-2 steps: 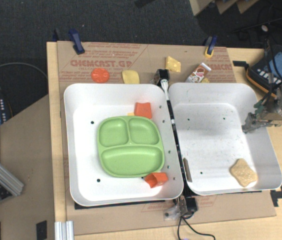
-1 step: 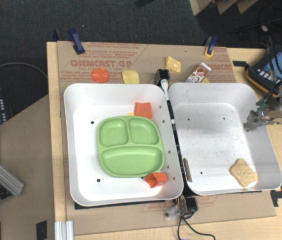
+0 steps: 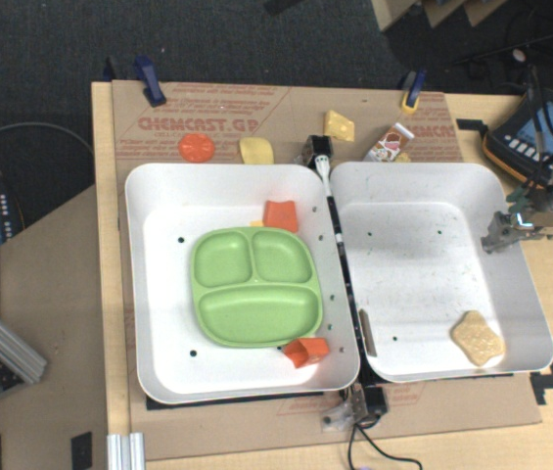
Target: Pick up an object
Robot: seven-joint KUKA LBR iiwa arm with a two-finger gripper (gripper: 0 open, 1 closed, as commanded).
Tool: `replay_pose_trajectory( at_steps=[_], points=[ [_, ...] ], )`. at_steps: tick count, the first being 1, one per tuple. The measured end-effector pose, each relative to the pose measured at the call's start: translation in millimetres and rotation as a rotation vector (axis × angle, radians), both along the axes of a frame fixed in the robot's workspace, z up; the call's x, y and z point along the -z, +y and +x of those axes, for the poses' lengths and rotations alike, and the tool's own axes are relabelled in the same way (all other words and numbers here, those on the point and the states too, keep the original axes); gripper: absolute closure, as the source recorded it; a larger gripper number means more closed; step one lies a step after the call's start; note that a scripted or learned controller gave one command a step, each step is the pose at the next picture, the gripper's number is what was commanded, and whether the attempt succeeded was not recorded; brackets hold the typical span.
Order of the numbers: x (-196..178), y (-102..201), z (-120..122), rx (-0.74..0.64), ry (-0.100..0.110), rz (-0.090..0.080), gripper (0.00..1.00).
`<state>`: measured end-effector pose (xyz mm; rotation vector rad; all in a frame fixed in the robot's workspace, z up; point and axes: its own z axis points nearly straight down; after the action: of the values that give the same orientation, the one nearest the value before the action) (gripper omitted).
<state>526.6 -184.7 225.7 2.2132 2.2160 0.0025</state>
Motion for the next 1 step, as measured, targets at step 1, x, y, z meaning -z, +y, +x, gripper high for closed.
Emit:
replay_pose_trajectory(
  at_steps=[1],
  points=[
    [0.9,111.1,-49.1,-0.008,0.014,0.012,1.00]
  ],
)
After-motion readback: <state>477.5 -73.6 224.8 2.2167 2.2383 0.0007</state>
